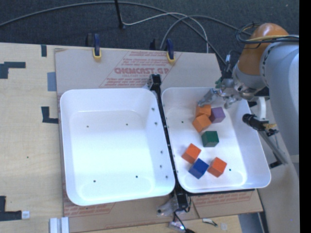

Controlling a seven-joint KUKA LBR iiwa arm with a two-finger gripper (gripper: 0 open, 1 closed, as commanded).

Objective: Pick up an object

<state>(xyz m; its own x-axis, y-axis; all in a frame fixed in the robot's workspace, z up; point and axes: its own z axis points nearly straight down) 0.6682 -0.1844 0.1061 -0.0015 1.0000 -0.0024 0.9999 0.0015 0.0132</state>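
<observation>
- Camera view: gripper (210,98) hangs low over the right bin (252,178), fingers spread, pinching nothing.
- Nearest target, an orange block (203,111), sits just beneath it, touching a purple block (218,114), probably complicating the grasp.

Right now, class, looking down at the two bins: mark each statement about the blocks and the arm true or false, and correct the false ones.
1. All the blocks lie in the right bin. True.
2. The green block sits in the left bin. False: it lies in the right bin.
3. The purple block lies near the gripper. True.
4. The blue block touches the purple block. False: they lie apart, the blue one at the near end.
5. The gripper hangs above the left bin. False: it is at the right bin's far end.
</observation>
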